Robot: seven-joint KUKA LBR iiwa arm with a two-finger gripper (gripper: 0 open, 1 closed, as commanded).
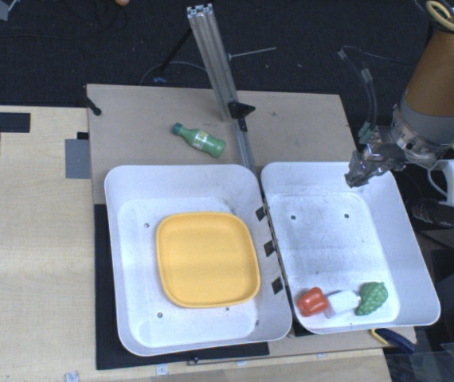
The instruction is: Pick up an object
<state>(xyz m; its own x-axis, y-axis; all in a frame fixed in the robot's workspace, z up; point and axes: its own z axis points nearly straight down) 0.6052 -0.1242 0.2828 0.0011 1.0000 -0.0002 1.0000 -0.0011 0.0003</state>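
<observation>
Camera view: the grey arm's two-finger gripper [358, 174] hangs over the far right rim of the right shallow white bin [402, 221] — whether it is open cannot be told. A small red rounded object [312, 301], a white block [342, 303] and a green knobbly object [372, 297] lie together in that bin's near corner, well apart from the gripper. A yellow square plastic plate [207, 259] lies in the left bin. Judged step: approach — next, travel to one object and descend.

Arm [438, 62] cut off at the right edge — tool [359, 173] fingers too small to read.

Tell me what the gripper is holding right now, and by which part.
Nothing shows in the gripper; it hangs over the right bin's far corner.
</observation>
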